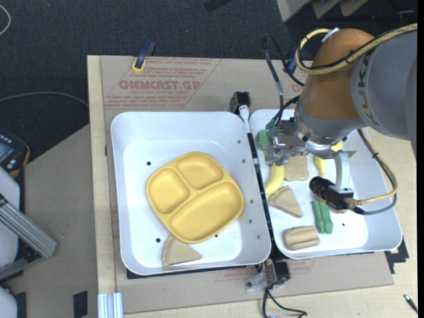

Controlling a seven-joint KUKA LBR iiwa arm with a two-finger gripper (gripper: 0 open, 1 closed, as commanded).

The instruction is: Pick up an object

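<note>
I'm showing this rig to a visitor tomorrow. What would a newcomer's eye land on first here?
Probably the yellow three-compartment plastic plate, sitting alone in the middle of the left white bin with a tan wedge-shaped piece at its near edge. Next, the grey arm's orange band, looming over the right white bin, where small toy foods lie, among them a yellow banana and a tan bread roll.

A brown cardboard sheet (pixel 165 78) printed with red lettering covers the tabletop (pixel 93 177) beneath the bins. A blue-and-yellow clamp (pixel 142 56) grips its far edge. Dark carpet (pixel 99 12) spreads beyond. A silver aluminium rail (pixel 23 225) slants at the left, near a dark device with an orange edge (pixel 12 152).
</note>
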